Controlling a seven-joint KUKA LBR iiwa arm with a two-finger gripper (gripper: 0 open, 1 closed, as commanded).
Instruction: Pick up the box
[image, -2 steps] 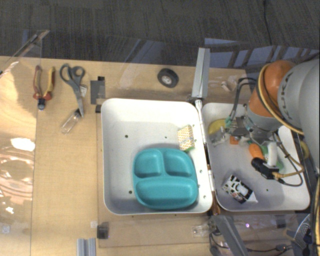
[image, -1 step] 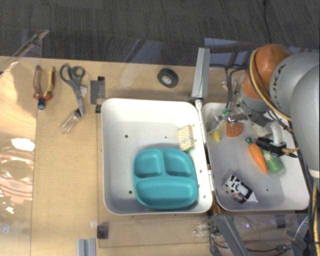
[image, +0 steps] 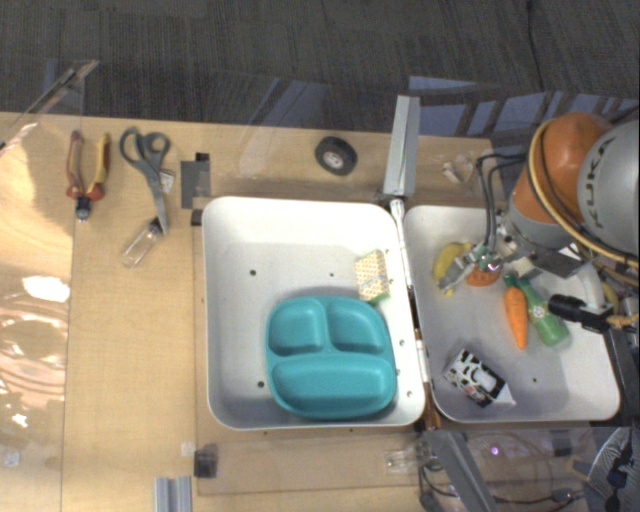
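1. Roughly speaking, the box (image: 372, 273) lies in the left bin (image: 230, 330), near that bin's upper right corner and just beside its right wall. The gripper (image: 470, 268) hangs over the right bin (image: 590, 390), so the box sits to the gripper's left, across the wall that divides the two bins, at about the same height in the view.
2. The left bin holds a teal divided plate (image: 330, 357) in its lower middle part. The box's lower end touches or just overlaps the plate's upper right rim; which of the two I cannot tell.
3. The right bin holds a yellow item (image: 447, 260) near its upper left corner, a red-orange item (image: 482, 277) under the gripper, an orange carrot (image: 515, 315) in the middle, a green item (image: 545, 325) just beside the carrot on its right, and a black and white packet (image: 473, 377) near the lower left corner.
4. The gripper's fingers point down and to the left, toward the yellow item. They look slightly parted, with nothing clearly between them, though the view is too small to be certain.
5. The box is pale with a fine yellow pattern. Its long axis runs nearly straight up and down the view, tilted a little to the right at the top.
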